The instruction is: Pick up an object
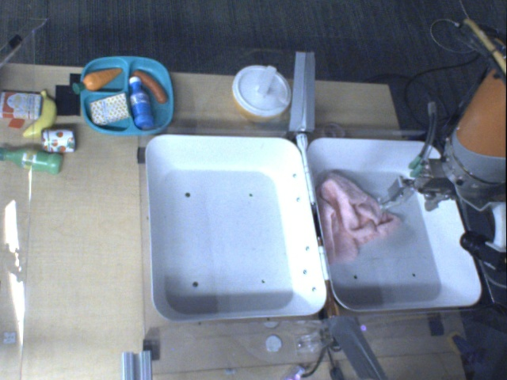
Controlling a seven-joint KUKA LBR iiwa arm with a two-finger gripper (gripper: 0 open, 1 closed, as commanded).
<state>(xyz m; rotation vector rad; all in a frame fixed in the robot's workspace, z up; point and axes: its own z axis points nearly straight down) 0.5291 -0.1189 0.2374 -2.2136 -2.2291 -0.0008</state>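
Gripper (394, 195) down in right bin (451, 291), at edge of pink cloth (351, 216).

Cloth lies crumpled in the left half of the right bin, close to the wall shared with the left bin (166, 236). Arm (479, 141) reaches in from the right, orange band above the wrist; gripper tip sits at the cloth's upper right edge, touching or just over it, cannot tell which. Whether the gripper is released or clenched: cannot tell. On the tabletop (71, 252) beyond the bins: white lidded cup (261, 91); blue tray (162, 101) with toy foods; banana (43, 115), can (59, 140) and green bottle (32, 159) at far left.
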